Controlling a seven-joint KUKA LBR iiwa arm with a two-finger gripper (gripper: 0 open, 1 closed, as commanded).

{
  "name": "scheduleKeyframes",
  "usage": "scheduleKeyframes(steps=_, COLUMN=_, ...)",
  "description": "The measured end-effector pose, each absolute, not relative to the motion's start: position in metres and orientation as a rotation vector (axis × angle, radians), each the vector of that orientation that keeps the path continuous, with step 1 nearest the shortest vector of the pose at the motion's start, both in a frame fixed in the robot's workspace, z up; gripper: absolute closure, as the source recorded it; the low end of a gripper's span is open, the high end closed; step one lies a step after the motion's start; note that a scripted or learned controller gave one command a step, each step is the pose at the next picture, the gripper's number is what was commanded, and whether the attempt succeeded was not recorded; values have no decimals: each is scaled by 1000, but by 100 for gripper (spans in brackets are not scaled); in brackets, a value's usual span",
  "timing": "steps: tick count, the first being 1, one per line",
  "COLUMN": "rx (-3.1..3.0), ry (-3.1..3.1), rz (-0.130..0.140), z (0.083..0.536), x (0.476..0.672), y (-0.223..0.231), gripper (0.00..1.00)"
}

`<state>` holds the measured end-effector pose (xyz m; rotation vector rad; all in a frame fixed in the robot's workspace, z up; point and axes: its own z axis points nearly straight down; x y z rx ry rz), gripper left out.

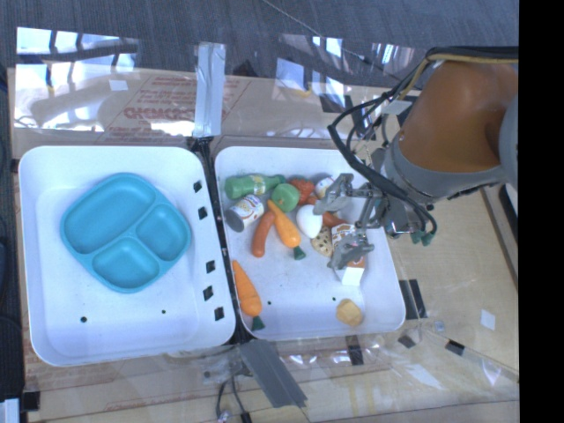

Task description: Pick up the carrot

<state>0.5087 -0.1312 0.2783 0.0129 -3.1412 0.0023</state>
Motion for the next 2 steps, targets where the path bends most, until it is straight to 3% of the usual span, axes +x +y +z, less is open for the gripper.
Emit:
scheduleKeyframes(steps=1, rx=333, ry=-3114, rz=-7, z=129, x=512, y=-101, gripper=0)
scheduleKeyframes(steps=2, rx=462, ry=-3105, rz=-3, z=91, x=490, y=-99, gripper=0)
